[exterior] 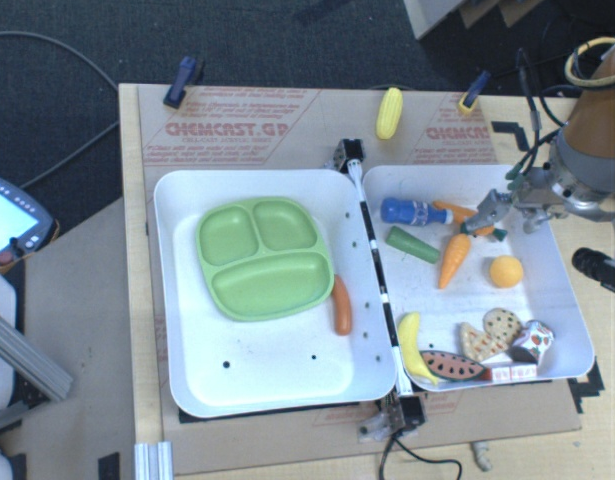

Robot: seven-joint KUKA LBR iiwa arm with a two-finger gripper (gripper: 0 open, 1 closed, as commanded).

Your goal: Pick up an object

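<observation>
Here the fingers (490, 218), aperture unclear, hover near the right bin's (577, 298) far edge above the carrot (453, 258).

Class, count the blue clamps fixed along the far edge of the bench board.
2. One blue clamp grips the board's far edge above the left bin; the other clamp sits above the right bin. None seems hidden.
</observation>
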